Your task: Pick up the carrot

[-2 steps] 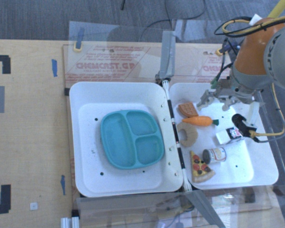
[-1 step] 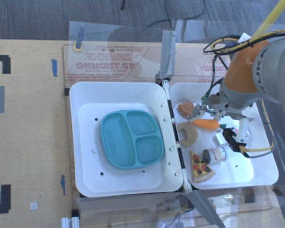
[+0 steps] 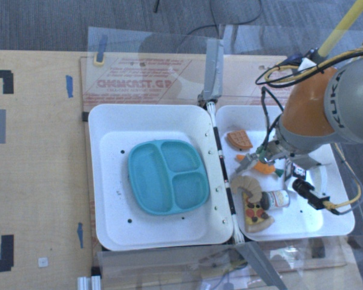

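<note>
My arm [image 3: 317, 104] reaches in over the right bin [image 3: 333, 222], and I judge this to be the approach-and-grasp step, with the lift not yet made. The left bin [image 3: 109, 125] holds a teal tray [image 3: 167, 176], well apart from the work. In the right bin, my gripper [image 3: 258, 157] sits low just beside the carrot [image 3: 265, 168], which lies near the bin's middle with its orange body poking out under my fingers; I cannot tell how wide they stand, nor whether the carrot is between them. The next move calls for settling squarely over the carrot and closing on it before rising.

Crowding is the risk: a pizza slice [image 3: 256, 210] lies below, a small bottle [image 3: 277, 199] near it, and a waffle [image 3: 239, 140] above.
</note>
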Controlling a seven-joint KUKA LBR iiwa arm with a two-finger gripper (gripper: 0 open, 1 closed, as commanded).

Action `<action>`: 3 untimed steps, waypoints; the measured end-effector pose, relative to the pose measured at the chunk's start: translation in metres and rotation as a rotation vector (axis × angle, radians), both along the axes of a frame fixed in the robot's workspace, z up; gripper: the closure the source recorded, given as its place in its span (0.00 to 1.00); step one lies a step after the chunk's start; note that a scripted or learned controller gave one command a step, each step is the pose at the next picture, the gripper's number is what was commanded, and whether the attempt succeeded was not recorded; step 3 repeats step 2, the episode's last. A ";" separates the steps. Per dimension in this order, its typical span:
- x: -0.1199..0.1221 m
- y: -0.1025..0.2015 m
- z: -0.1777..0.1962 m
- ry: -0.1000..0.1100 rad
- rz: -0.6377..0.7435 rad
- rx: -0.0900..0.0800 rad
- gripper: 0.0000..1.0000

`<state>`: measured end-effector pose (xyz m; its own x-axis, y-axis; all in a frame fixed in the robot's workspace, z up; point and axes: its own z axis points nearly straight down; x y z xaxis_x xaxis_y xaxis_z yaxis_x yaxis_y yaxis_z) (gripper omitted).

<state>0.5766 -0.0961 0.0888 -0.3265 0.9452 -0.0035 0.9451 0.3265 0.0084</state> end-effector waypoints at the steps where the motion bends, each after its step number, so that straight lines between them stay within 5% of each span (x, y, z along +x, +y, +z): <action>1: 0.002 -0.005 0.012 -0.008 -0.009 -0.003 1.00; 2: 0.019 0.059 0.096 0.007 -0.164 0.001 1.00; 3: 0.019 0.059 0.096 0.007 -0.164 0.001 1.00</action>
